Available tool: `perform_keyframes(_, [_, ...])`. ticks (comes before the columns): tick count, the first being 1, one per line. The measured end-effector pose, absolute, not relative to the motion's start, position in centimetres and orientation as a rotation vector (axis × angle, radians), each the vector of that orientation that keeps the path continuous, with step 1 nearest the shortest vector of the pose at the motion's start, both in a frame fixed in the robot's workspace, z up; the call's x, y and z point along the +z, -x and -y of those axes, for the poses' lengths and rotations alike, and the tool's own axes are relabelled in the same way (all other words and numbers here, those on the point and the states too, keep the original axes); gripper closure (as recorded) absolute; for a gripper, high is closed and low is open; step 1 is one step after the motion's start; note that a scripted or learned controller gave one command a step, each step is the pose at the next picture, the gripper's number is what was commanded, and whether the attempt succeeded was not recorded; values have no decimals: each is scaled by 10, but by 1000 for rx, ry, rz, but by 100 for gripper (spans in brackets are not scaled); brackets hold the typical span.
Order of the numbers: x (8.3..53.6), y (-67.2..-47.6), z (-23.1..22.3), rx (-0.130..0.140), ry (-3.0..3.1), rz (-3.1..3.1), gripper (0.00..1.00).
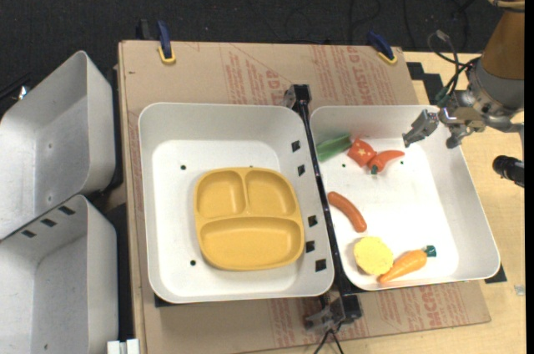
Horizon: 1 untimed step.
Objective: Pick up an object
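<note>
The right bin (467, 202) holds several toy foods: a green piece (333, 146), a red pepper (362, 152) with a smaller red-orange piece (387, 159) beside it, a brown-orange sausage (347, 211), a yellow round piece (373, 255) and an orange carrot (406, 263). My gripper (437, 129) hangs at the bin's far right corner, above and right of the red pepper. Its two fingers stand apart with nothing between them.
The left bin (167, 177) holds a yellow divided plate (249, 219). A black divider (315, 185) runs between the bins. Two white bins (50, 177) lie stacked off the bench at the left. Cables trail across the dark floor behind.
</note>
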State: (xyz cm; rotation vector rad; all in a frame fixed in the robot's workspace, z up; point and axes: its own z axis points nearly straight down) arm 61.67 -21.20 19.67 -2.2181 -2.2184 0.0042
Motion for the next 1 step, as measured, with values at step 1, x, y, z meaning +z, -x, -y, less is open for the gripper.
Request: perform_keyframes(1, [142,-613,201,4,2215,2220,0])
